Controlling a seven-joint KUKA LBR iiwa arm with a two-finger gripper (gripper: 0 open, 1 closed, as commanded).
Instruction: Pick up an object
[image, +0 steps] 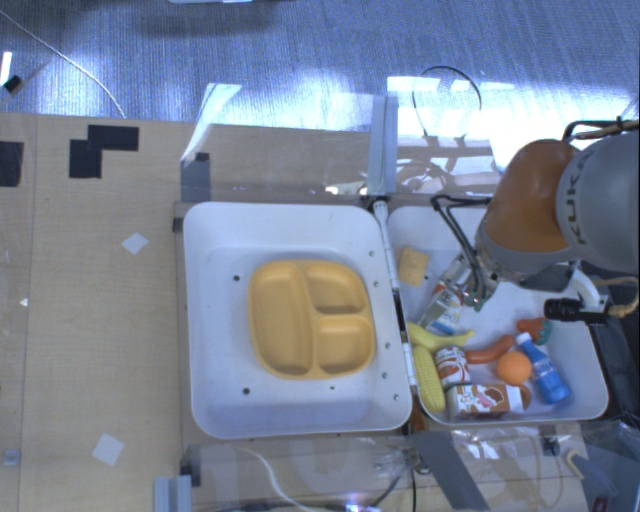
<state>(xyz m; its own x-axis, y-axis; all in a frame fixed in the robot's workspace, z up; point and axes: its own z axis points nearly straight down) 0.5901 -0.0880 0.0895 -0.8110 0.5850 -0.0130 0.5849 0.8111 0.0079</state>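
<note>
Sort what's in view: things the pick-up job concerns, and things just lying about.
Job:
gripper
right bin
banana
corn cob
orange
blue bottle
can

Lying about:
left bin
yellow divided plate

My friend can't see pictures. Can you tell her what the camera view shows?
A grey and orange robot arm lowers its tool into the right white bin of toy food: a banana, corn, an orange and a blue bottle. The left bin holds a yellow divided plate.
</note>
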